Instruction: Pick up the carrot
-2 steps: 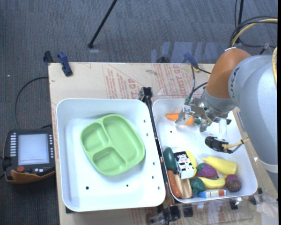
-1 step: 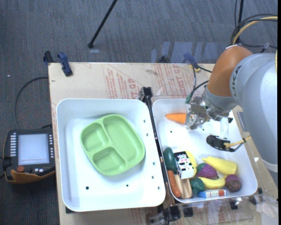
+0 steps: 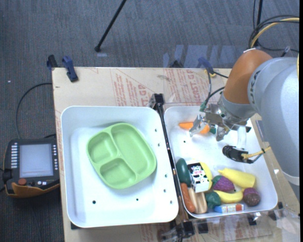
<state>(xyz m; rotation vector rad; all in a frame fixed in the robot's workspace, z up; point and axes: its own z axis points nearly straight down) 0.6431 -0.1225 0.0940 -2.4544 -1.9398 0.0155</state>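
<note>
The carrot (image 3: 186,126), a small orange piece, lies on the floor of the right bin (image 3: 265,165) near its far left corner. My gripper (image 3: 208,131) hangs low over the carrot's right end, and its two silver fingers (image 3: 196,128) stand spread apart, so it is open. One finger crosses the middle of the carrot, and orange shows on both sides of it. The carrot rests on the bin floor and is not lifted. The grey arm with its orange band (image 3: 245,79) comes in from the right.
The near half of the right bin holds several toy foods: a green cucumber (image 3: 182,169), a banana (image 3: 237,177), purple grapes (image 3: 223,184), a hot dog (image 3: 189,198) and a black-and-white box (image 3: 198,174). A green divided plate (image 3: 121,155) lies in the left bin (image 3: 70,135).
</note>
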